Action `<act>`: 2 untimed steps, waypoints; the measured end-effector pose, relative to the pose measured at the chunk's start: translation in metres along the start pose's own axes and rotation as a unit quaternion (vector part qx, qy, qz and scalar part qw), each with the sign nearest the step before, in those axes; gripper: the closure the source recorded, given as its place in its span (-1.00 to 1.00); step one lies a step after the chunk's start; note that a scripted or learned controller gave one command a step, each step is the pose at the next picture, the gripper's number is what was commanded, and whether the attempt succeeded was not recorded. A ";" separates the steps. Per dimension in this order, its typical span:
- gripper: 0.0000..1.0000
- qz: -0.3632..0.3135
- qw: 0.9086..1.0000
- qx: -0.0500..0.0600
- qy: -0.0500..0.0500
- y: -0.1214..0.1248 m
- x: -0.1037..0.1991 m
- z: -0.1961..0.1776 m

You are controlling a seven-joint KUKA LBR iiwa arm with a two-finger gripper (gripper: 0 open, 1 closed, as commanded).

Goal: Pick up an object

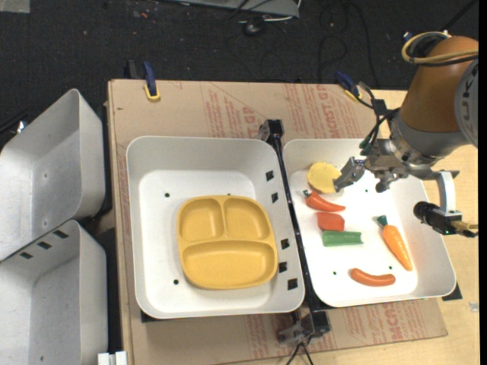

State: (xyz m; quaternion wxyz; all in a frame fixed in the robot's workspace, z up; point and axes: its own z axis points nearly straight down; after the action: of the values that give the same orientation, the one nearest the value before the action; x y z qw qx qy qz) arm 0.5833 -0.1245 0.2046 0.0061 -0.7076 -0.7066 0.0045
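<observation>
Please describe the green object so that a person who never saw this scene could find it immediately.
Look in the right white bin, the one without the yellow divided plate. Near its middle lies the green block, flat and lengthwise, just below the red block and left of the carrot. It is the only green, straight-edged bar; its neighbours are red, orange or yellow.

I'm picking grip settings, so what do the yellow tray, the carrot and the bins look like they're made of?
Tray: probably moulded plastic, one even yellow, with a soft sheen and rounded compartment ridges.
Carrot: likely toy plastic; uniform orange, smooth, with a neat green top.
Bins: seemingly thin formed plastic, matte white, with rounded corners and rolled rims.
</observation>
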 end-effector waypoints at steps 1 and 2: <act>-1.00 -0.001 1.000 -0.007 -0.001 0.003 0.000 -0.008; -1.00 0.000 1.000 -0.006 -0.001 0.004 -0.002 0.055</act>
State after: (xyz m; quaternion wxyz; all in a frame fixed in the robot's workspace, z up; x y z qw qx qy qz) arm 0.5861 -0.1264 0.1496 0.0015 -0.7076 -0.7066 0.0012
